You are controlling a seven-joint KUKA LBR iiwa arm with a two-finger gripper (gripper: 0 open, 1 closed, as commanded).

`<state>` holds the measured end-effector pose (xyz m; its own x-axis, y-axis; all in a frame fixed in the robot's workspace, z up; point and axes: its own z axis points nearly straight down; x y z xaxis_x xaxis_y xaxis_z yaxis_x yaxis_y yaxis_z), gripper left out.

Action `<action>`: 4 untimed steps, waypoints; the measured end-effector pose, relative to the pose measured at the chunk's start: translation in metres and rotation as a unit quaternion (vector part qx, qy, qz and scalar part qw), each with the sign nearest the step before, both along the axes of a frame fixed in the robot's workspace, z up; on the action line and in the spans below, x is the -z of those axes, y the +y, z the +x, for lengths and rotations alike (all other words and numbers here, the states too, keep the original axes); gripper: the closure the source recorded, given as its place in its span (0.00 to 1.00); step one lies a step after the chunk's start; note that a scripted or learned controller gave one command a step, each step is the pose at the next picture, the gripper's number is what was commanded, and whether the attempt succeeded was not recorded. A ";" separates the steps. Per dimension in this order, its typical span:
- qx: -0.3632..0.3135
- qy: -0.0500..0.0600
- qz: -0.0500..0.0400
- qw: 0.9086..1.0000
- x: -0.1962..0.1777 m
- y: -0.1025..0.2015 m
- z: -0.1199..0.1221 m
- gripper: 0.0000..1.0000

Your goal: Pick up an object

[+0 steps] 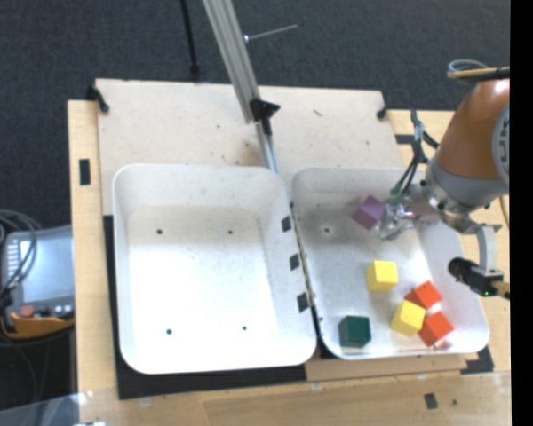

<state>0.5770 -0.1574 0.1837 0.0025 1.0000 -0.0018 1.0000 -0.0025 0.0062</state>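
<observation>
Purple small block [369,212] sits in the far part of the right white bin [313,238], just left of the hand [396,224], touching or nearly so. Can't tell the hand's state: fingertips too small and blurred against the bin floor, and nothing is clearly seen between them.

Other blocks in the same bin: yellow cube [382,275] mid-bin, second yellow cube [409,317] nearer, orange-red block [425,295] and another orange-red block [437,327] beside it, dark green cube [354,330] at the near left corner. Left white bin [133,238] is well apart on the wooden worktop [178,118].

Judgement: step in hand is lining up on the purple block. To do it well, centre the hand over the block rather than beside it, straddle two flat faces, go down to the floor, clamp, then lift straight. The block seems tilted, so off-centre contact could push it away toward the bin's left wall.
</observation>
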 end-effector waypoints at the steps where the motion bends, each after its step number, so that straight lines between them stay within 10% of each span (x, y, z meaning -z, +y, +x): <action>1: -0.003 -0.001 0.000 1.000 -0.054 0.008 0.007 1.00; 2: -0.004 0.001 0.000 1.000 -0.062 0.007 0.008 1.00; 4: -0.004 0.003 0.001 1.000 -0.047 0.097 -0.006 1.00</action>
<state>0.5705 -0.0599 0.2309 -0.0053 1.0000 0.0000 1.0000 0.0053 -0.0001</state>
